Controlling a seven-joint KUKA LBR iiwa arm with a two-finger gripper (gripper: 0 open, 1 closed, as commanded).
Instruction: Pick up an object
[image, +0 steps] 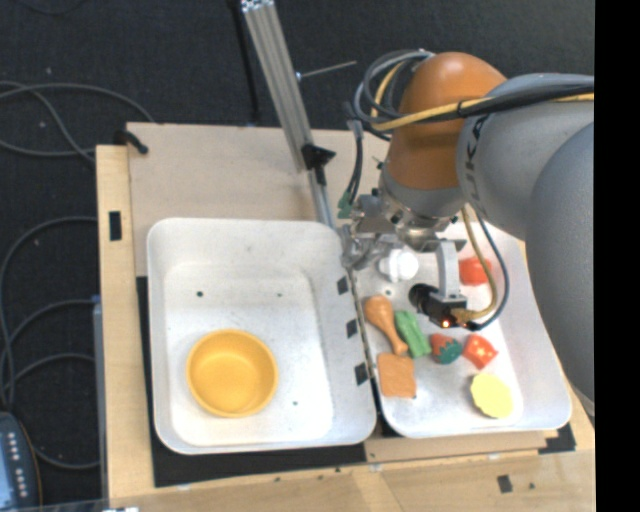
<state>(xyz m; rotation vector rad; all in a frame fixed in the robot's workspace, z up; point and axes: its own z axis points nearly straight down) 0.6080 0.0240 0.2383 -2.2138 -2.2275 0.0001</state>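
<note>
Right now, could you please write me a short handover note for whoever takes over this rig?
Gripper: over the upper left of the right bin, nothing seen held.
Right bin: white piece beside the gripper, drumstick-shaped toy, green piece, orange block, red pieces, yellow disc.
Left bin: yellow bowl.
Done: nothing lifted yet.
Left: grasp one object and raise it.

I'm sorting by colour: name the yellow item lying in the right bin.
The flat yellow piece at the right bin's near corner; its neighbours are red, green and orange.
</note>
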